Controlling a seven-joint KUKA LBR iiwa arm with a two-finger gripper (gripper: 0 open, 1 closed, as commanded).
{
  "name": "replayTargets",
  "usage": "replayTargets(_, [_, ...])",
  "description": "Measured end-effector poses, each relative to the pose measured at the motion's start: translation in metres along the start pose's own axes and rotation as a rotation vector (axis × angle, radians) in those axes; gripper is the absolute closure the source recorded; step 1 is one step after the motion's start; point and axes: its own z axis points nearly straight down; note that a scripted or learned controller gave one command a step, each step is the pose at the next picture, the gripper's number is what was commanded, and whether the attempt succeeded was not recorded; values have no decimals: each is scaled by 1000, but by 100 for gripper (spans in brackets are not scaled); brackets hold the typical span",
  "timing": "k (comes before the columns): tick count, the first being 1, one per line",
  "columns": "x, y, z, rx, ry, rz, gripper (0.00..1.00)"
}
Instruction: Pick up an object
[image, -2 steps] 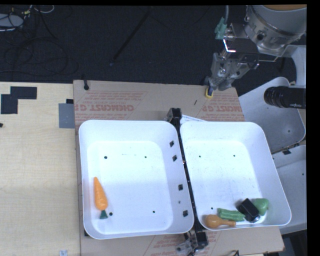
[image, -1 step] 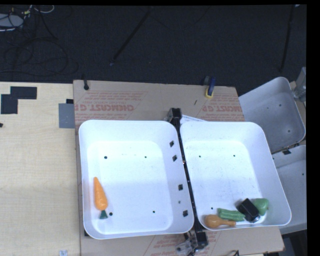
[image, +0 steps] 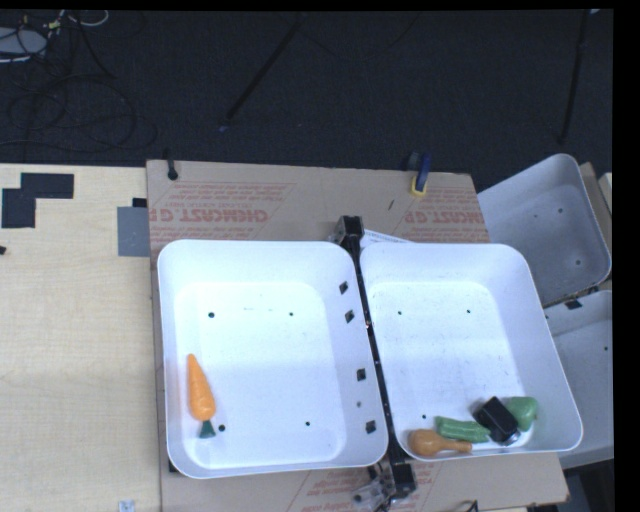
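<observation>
White plastic forms the two shallow bins, the left bin (image: 180, 270) and the right bin (image: 540, 300), set side by side on brown cardboard (image: 300, 205). An orange toy carrot (image: 200, 390) lies near the left bin's near-left corner. Clustered in the right bin's near-right corner are an orange pear-shaped piece (image: 437, 443), a green pod (image: 462, 430), a black block (image: 496, 418) and a green lump (image: 523, 409), touching one another.

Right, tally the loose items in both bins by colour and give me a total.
Orange: 2, the carrot in the left bin and the pear-shaped piece in the right bin
Green: 2, the long pod and the rounded piece
Black: 1, the block
Total: 5
</observation>
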Motion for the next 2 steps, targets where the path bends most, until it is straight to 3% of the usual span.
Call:
replayTargets(1, [59,-23,0,0,3,-12,100])
replayTargets(2, [141,-22,0,0,3,-18,100])
